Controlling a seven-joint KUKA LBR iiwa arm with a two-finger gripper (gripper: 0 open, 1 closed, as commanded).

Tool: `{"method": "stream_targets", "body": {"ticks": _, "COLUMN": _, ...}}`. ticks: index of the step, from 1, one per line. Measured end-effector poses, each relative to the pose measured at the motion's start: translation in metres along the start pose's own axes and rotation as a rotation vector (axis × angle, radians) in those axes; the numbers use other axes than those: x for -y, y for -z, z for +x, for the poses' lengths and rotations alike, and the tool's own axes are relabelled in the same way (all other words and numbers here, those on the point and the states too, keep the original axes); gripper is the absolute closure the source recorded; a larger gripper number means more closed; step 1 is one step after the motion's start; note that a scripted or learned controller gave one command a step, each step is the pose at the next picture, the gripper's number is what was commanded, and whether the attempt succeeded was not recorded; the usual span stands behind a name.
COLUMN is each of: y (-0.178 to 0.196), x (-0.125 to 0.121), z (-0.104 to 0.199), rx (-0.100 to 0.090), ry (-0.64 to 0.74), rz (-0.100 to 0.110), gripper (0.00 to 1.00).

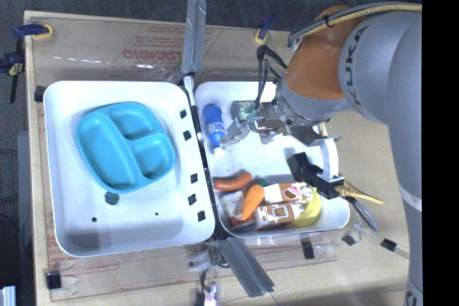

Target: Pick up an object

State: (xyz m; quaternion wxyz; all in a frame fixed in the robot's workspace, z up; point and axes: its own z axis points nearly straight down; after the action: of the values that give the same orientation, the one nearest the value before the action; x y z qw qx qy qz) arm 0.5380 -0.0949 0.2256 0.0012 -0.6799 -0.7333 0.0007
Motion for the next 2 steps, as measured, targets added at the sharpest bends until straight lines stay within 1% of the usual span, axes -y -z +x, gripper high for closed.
{"method": "stream_targets", "body": {"ticks": 1, "y": 0.0093, "x": -0.0004, "z": 0.0003, "rx": 0.000, "ry": 0.006, "rz": 0.002, "gripper": 1.00}}
{"method": "stream_targets", "body": {"ticks": 2, "y": 0.0093, "x": -0.0004, "z": 0.0004, "rx": 0.000, "ry": 0.006, "rz": 0.002, "gripper": 0.00}}
